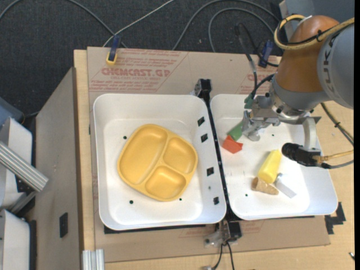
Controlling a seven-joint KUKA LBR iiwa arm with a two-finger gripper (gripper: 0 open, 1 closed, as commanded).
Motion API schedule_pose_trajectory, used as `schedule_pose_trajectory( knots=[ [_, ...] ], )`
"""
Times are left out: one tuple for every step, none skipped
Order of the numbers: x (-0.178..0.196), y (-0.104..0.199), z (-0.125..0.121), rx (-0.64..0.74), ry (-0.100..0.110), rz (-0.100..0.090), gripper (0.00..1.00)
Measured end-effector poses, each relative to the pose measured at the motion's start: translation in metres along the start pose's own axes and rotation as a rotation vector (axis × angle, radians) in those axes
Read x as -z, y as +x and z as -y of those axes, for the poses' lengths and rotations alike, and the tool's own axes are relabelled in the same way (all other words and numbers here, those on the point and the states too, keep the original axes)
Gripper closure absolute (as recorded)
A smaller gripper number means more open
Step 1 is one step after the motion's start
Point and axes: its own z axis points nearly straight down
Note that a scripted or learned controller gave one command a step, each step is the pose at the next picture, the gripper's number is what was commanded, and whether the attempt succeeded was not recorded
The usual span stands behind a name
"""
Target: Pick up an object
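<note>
Camera view: claw low in right bin

Left bin [104, 151] holds a yellow divided plate [157, 162]. In the right bin [320, 201], green block [235, 131] and red block [232, 145] sit just beside the claw [251, 129]; its opening I cannot tell. Best to centre over one block before closing

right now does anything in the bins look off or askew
Nothing looks spilled or broken. The yellow tray lies turned at a slant in the left bin, not square to its walls. In the right bin, the yellow block sits against a tan piece and a grey piece.
</note>
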Motion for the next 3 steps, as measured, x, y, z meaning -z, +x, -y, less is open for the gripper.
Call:
schedule_pose_trajectory(
  knots=[
    [0.006,0.046,-0.024,0.0,-0.005,0.001,1.0],
    [0.012,0.09,-0.045,-0.002,-0.005,0.002,1.0],
    [0.006,0.139,-0.061,-0.002,-0.004,0.002,1.0]
  ],
)
